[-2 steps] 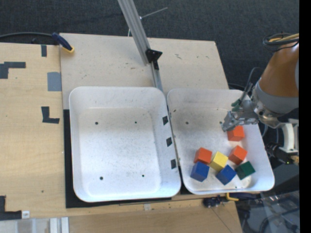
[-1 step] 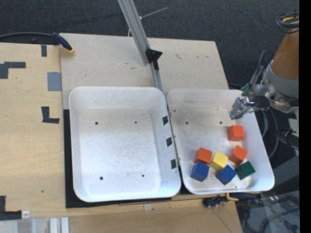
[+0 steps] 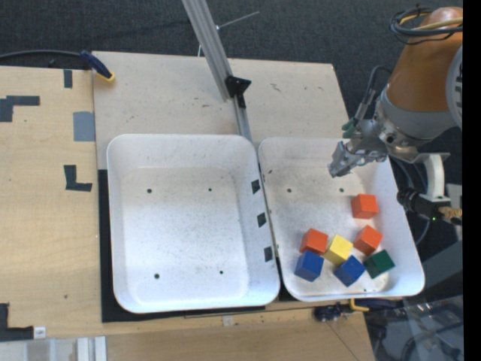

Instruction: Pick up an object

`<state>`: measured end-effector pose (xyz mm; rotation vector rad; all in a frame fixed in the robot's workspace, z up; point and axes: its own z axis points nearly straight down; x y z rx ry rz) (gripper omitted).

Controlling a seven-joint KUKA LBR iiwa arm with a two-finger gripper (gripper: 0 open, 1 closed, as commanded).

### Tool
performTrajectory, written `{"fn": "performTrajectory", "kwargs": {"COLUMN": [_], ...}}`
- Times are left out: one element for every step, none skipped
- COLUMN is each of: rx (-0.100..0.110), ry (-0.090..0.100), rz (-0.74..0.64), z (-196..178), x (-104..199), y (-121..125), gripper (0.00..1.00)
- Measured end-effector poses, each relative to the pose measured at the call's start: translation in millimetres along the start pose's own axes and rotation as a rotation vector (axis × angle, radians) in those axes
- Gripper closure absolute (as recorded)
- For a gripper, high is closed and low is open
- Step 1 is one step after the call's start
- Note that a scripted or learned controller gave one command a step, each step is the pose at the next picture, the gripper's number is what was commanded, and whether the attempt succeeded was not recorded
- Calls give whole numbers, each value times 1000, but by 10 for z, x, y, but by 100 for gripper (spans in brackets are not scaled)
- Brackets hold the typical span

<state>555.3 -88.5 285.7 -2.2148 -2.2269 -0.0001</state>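
Observation:
The right bin (image 3: 301, 164) holds several small cubes near its front right corner. An orange cube (image 3: 364, 206) lies apart from the rest, toward the right wall. In the cluster are an orange cube (image 3: 315, 241), a yellow cube (image 3: 340, 248), another orange cube (image 3: 368, 239), two blue cubes (image 3: 309, 265) (image 3: 349, 271) and a green cube (image 3: 380, 262). My gripper (image 3: 340, 164) hangs over the bin's back right part, up and left of the lone orange cube, with nothing seen between its fingers.
The left bin (image 3: 184, 224) stands beside the right one. A slanted metal pole (image 3: 210, 36) crosses the bench behind the bins. The grey arm with its orange band (image 3: 425, 59) reaches in from the right.

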Motion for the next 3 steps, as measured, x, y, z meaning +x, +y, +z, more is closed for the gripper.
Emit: {"fn": "performTrajectory", "kwargs": {"rx": [1,1,2], "ry": [-1,0,-1], "rz": [0,-1,0], "z": [218,241,475], "x": [443,953,1379], "y": [241,353,564], "gripper": [100,100,100]}}
